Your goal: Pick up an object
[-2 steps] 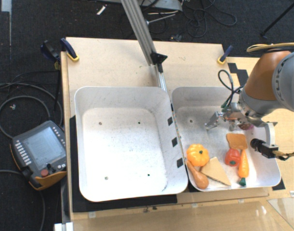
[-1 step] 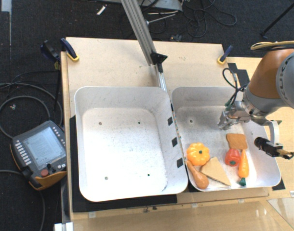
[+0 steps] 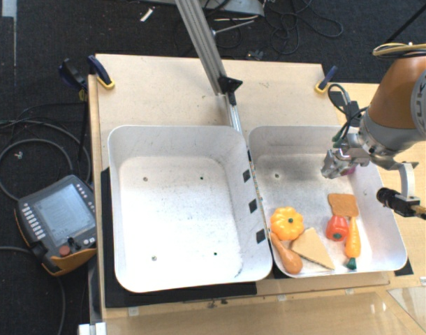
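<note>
While the arm (image 3: 401, 103) reaches in from the right, the gripper (image 3: 336, 165) hangs over the right bin (image 3: 297, 145), toward that bin's far right part, above bare white floor. Jaw state: cannot tell, the fingertips are a small blurred grey cluster from this angle. Nothing visible between them. All pickable objects sit in the near half of the right bin, well apart from the gripper. Yellow-orange pumpkin-shaped toy (image 3: 288, 223) lies near the bin's left wall. Just beside it toward the near edge is a tan wedge (image 3: 313, 248), looks like a cheese or bread slice, flat on the floor. An orange-brown sausage-like piece (image 3: 288, 255) lies along the near left corner, touching or almost touching the wedge. Toward the right wall: a brown square slab (image 3: 343, 204), a red pepper-like toy (image 3: 337, 227) just below it, and an orange carrot (image 3: 353, 241) with a green tip pointing at the near edge, tight against the red one. Left bin (image 3: 129, 145) shows white floor with a few dark specks. Both bins sit on a tan bench (image 3: 164, 89); a handheld pendant (image 3: 58, 222) lies on the dark floor off the left edge.
</note>
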`<state>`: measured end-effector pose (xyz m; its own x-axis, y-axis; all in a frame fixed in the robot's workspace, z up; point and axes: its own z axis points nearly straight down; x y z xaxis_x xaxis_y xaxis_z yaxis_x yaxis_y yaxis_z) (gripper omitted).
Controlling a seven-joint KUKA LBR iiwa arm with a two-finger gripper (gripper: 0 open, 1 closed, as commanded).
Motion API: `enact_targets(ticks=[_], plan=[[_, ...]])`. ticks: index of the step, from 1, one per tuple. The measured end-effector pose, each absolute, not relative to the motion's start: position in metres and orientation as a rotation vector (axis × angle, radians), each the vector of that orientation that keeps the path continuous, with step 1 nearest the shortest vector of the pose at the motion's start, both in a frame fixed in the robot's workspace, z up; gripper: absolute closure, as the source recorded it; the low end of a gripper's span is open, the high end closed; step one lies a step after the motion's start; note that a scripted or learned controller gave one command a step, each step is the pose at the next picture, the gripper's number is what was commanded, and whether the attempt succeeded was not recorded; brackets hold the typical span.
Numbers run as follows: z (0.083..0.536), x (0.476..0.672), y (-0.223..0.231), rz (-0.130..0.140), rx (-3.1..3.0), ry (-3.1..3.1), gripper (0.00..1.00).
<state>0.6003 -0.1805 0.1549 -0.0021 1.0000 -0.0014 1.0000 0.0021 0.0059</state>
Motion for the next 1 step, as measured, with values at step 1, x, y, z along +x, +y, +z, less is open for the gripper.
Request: enact_targets(ticks=[1], plan=[[0.1994, 0.6062, -0.1767, 0.005, 2.214, 2.22, 1.0]])
